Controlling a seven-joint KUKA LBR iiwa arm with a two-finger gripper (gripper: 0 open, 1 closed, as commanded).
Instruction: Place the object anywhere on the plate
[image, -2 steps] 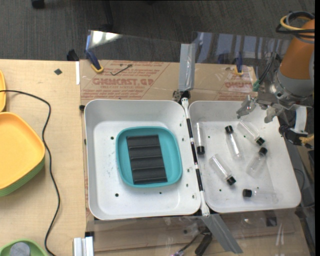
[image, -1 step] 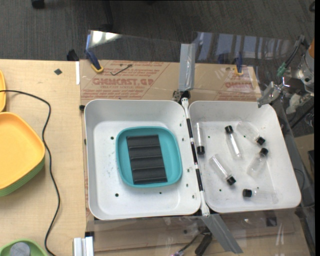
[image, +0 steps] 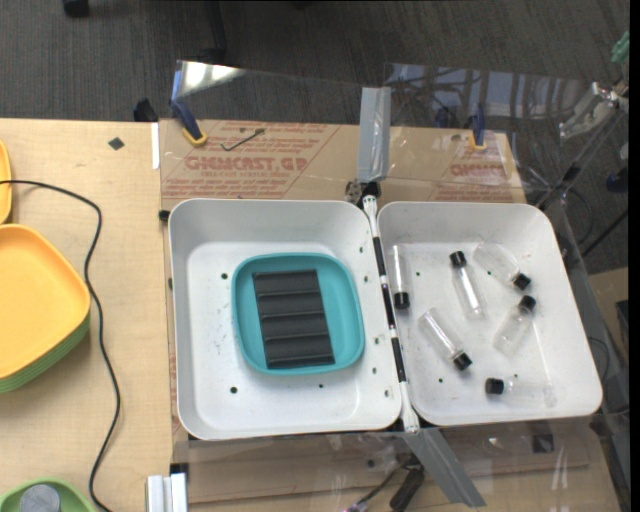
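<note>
From the fixed overhead camera, two shallow white bins sit side by side on the bench. The left white bin (image: 190, 300) holds a teal rounded-square plate (image: 345, 330), which carries a dark ribbed rectangular insert (image: 292, 318) at its middle. The right white bin (image: 570, 300) holds several small clear plastic vials with black caps, scattered apart from one another.

The gripper's state cannot be told from this picture.

The task's thing is one of these vials, and none lies on the plate yet, so the pick looks to be the step in hand. A good candidate is the clear vial near the bin's middle (image: 445, 340): it lies flat, its long axis running diagonally from upper left to lower right, with the black cap at the lower right end. Another clear vial (image: 465, 283) lies just above it, cap toward the upper left, its axis steeper. A third clear vial (image: 398, 275) lies along the bin's left wall, nearly vertical in the view, cap at the bottom.

To do the pick well, the fingers should probably close across the vial's short width, square to its long axis, at mid-body. The wall-side vial seems the hardest to reach.
</note>
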